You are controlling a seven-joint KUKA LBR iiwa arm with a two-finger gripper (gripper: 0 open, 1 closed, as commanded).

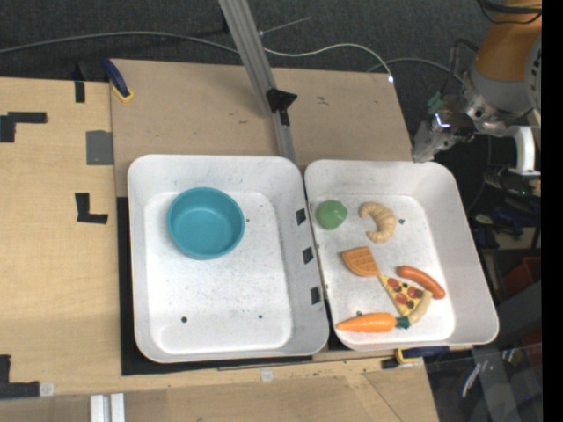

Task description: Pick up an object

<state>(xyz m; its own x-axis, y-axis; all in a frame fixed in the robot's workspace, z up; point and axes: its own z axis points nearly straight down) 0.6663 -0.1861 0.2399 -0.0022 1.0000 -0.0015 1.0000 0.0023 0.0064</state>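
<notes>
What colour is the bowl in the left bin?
The bowl is teal blue, seen clearly in the camera view.

We count two white bins: the left bin (149,323) and the right bin (466,236). In the left bin we find one teal bowl (206,222). In the right bin we count six toy foods: one green round piece (331,214), one croissant (380,221), one orange wedge (359,261), one hot dog (421,281), one pizza slice (404,297) and one carrot (368,323). Beside the right bin's far corner, we note one gripper (426,145).
</notes>
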